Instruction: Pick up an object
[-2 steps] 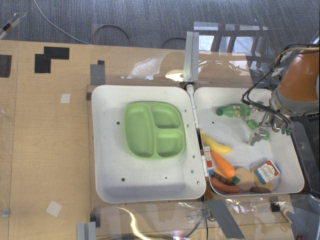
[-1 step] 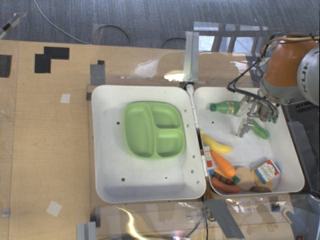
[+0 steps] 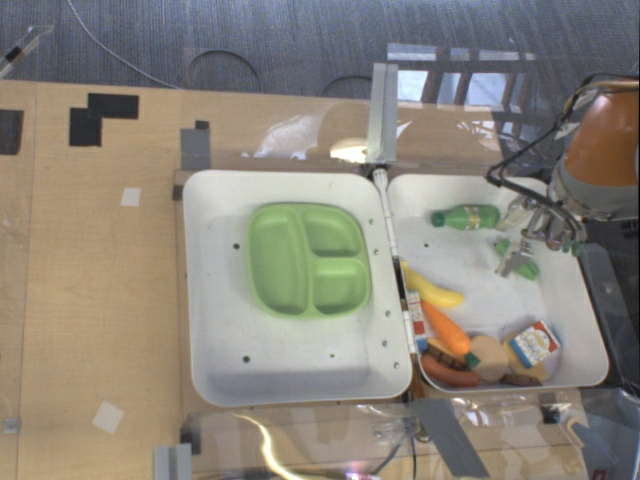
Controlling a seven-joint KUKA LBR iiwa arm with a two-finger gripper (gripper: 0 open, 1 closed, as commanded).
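My gripper (image 3: 520, 256) hangs over the right bin (image 3: 590, 313) near its far right side, and I cannot tell how it is set or whether it has anything. Something small and green (image 3: 527, 267) lies right under it. At ten o'clock from it a green bottle (image 3: 466, 217) lies on its side. At seven o'clock sit a banana (image 3: 432, 290), a carrot (image 3: 446, 330), a sausage (image 3: 450, 372) and a small carton (image 3: 532, 345). The left bin (image 3: 215, 298) holds a green divided plate (image 3: 306, 259).
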